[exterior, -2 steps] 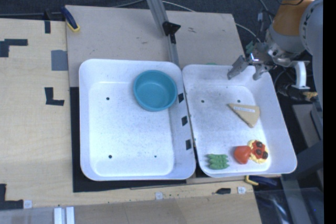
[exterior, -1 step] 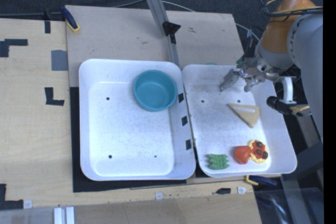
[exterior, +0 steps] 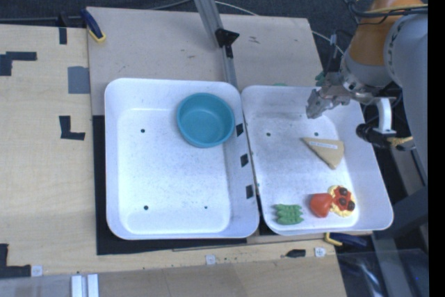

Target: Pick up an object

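My gripper [exterior: 315, 110] hangs over the far part of the right bin [exterior: 278, 149], its tips close to the bin floor. A tan wedge like a sandwich slice [exterior: 325, 149] lies a little in front of it and to the right, apart from the tips. Near the front edge of the same bin lie a green toy [exterior: 288, 213] and a red and yellow toy [exterior: 333, 202]. A blue bowl [exterior: 205, 119] stands upright in the far right part of the left bin [exterior: 139, 184]. Nothing shows between the gripper's tips.
A slanted metal pole [exterior: 208, 7] runs from the top down to the gap between the bins. The arm's grey body with its orange band [exterior: 379, 28] fills the upper right. Cables trail behind the bench.
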